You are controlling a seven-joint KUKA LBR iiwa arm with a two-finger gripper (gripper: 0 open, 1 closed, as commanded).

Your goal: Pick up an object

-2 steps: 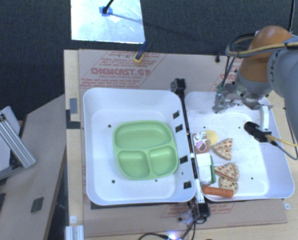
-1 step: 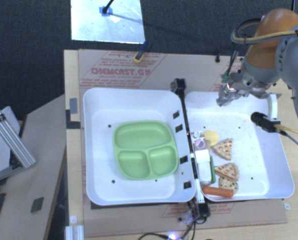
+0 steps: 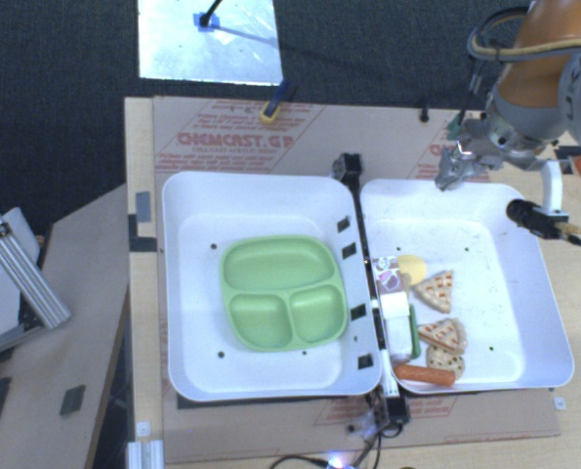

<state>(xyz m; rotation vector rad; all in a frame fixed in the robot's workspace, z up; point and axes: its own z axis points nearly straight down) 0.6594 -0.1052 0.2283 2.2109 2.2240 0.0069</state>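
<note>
We saw a cardboard-covered bench [image 3: 231, 135] on a dark floor, with a shiny metal sheet [image 3: 210, 27] lying beyond it. Two white bins sat side by side. The left bin [image 3: 187, 213] held one green three-compartment tray [image 3: 282, 291]. The right bin [image 3: 466, 218] held its toy food along its left wall: two pizza slices [image 3: 435, 289], one cracker [image 3: 446, 364], one carrot [image 3: 425, 374], one white block [image 3: 397, 320] and a yellow piece [image 3: 411, 265]. The pincer [image 3: 454, 171] hung over the right bin's far rim, well apart from the food; we could not tell how wide it stood.
</note>
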